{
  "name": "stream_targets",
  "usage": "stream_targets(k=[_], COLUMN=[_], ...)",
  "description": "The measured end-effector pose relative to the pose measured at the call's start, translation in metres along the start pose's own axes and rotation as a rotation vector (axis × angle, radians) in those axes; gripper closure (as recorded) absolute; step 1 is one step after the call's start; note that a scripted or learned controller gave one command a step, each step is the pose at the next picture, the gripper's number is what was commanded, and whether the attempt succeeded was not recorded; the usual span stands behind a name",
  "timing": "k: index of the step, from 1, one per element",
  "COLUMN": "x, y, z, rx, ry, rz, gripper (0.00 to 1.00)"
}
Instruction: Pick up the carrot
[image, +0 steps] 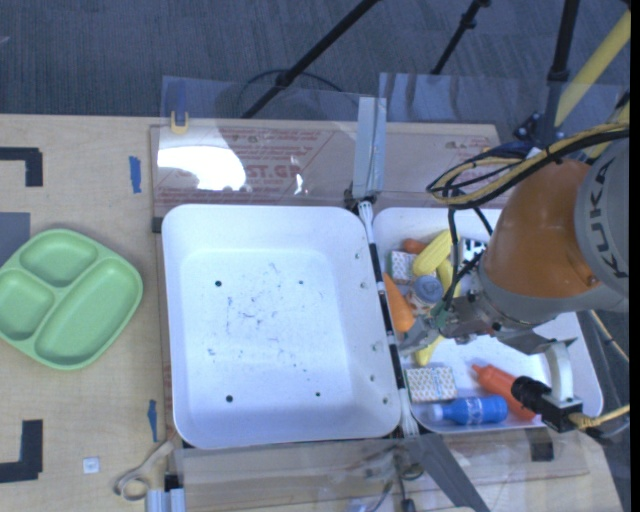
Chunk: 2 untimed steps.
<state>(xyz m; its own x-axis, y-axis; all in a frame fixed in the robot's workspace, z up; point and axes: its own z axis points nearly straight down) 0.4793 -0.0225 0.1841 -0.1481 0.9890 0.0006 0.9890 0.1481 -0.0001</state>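
Mostly, the arm's orange band (545, 240) covers the right bin (590, 395), hiding much of its contents. The gripper (432, 325) sits low by the bin's left wall; whether it is open or closed cannot be told. The carrot (398, 303) lies along that wall, just beside the gripper, partly hidden.

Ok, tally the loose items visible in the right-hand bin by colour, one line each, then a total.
Orange: 2, the carrot and an orange piece
Yellow: 1, a corn cob
Blue: 1, a bottle
White patterned: 2, a packet and another
Total: 6; the arm hides more.
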Motion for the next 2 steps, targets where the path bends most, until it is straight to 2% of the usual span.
stream_targets(k=[1,2], x=[0.016,-0.015], y=[0.003,-0.002], z=[0.000,0.000], rx=[-0.001,0.000], ry=[0.000,-0.001], rz=[0.127,0.114], gripper=[0.00,0.00])
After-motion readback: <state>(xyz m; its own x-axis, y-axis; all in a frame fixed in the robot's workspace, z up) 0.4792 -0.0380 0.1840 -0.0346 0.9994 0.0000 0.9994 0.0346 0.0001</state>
